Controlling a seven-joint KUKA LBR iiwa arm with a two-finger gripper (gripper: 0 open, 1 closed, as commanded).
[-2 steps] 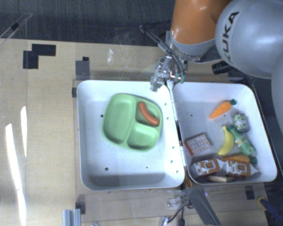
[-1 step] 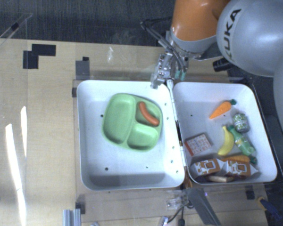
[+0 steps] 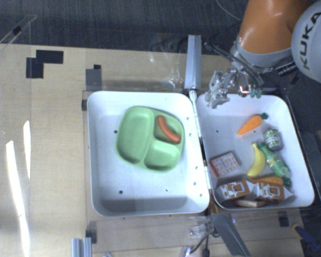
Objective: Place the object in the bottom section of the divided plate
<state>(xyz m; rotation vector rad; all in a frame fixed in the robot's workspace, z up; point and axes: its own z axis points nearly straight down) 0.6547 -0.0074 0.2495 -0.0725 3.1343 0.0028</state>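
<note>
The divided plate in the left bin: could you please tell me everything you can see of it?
The divided plate is light green with rounded corners, seemingly plastic, with one large section and two smaller ones. It lies flat, turned at a slant, near the middle of the left bin. An orange-red sausage-like piece lies in its upper right section; the other sections hold nothing. It touches only the bin floor.

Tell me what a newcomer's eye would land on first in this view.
First the green divided plate in the left bin, with an orange-red sausage lying in its upper right section. Next the big orange and grey arm at the top right, its end effector hanging over the right bin's upper left corner. Then that bin's clutter: a carrot, a banana and printed cartons along its lower edge.
</note>
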